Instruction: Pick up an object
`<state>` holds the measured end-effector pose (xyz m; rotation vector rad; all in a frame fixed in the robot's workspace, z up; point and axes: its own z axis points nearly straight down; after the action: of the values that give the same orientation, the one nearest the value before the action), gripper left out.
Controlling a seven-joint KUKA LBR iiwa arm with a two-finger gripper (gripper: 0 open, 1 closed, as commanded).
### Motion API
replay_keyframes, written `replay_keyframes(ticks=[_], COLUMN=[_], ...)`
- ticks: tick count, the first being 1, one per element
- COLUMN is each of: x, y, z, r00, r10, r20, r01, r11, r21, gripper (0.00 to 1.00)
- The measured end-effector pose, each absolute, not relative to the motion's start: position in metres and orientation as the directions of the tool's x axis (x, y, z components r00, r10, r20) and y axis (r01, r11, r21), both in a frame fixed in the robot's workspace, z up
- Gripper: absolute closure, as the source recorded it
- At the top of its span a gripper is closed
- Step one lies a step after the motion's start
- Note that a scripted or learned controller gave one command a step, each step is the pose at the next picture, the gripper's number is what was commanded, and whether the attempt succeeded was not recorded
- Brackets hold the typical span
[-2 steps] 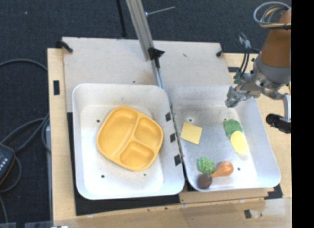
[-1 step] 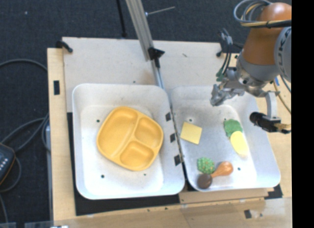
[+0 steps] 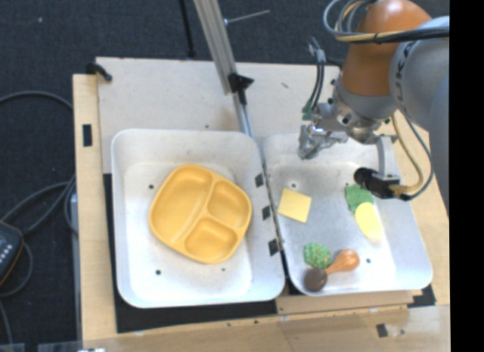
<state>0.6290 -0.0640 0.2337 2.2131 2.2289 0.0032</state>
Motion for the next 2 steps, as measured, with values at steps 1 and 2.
replay_keyframes(ticks=[1,2], x=[0.631,0.63], y=[-0.012,0.039], z=[0.246,0.235], r00=[-0.008,-0.007], r10=[1.0,1.0], r20=[0.002,0.001], r01=[1.0,1.0], r11=[0.008,0.007], r21=[0.003,-0.001], gripper=[1.0,1.0])
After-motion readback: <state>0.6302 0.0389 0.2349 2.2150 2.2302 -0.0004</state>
